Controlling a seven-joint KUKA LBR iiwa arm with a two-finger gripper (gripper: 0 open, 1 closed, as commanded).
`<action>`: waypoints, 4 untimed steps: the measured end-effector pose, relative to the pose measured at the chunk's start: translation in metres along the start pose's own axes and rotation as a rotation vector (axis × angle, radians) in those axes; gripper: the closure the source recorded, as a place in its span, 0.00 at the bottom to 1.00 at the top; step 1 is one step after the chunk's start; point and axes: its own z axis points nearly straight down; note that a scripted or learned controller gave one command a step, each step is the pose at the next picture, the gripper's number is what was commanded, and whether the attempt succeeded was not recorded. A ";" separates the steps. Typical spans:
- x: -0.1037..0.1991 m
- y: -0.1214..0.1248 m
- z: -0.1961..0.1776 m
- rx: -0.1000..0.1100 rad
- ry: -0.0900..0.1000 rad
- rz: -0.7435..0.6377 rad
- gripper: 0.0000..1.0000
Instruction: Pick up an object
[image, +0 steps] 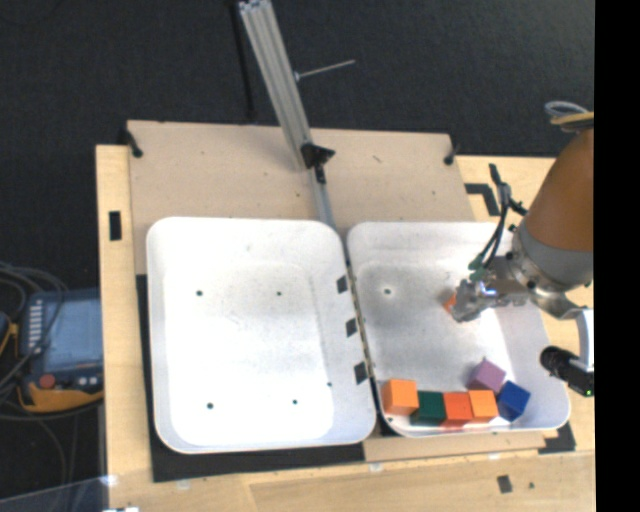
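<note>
A small orange-red object shows at the tip of the gripper, over the middle of the right-hand shallow white bin. It is too small and too hidden by the metal to tell whether it is a block or part of the tool, and I cannot tell whether the jaws are spread or pressed together, nor whether anything sits between them.

The clear candidates for picking lie in a row against the near edge of that bin: an orange cube at the row's left end, then a dark green block, a second orange block, a lighter orange block and a blue cube towards the near right corner, with a purple block just behind them. All touch or nearly touch their neighbours.

From the gripper this row lies towards the bin's near edge, well apart from the tool, its long axis along that edge. The purple block looks nearest to the gripper, and probably the freest to grasp.

The left-hand white bin lies beside, across the shared rim.
</note>
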 end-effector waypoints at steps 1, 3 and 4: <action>0.048 0.010 -0.009 0.004 0.003 -0.004 1.00; 0.146 0.019 -0.020 0.004 0.002 -0.004 1.00; 0.206 0.024 -0.009 0.005 0.002 -0.003 1.00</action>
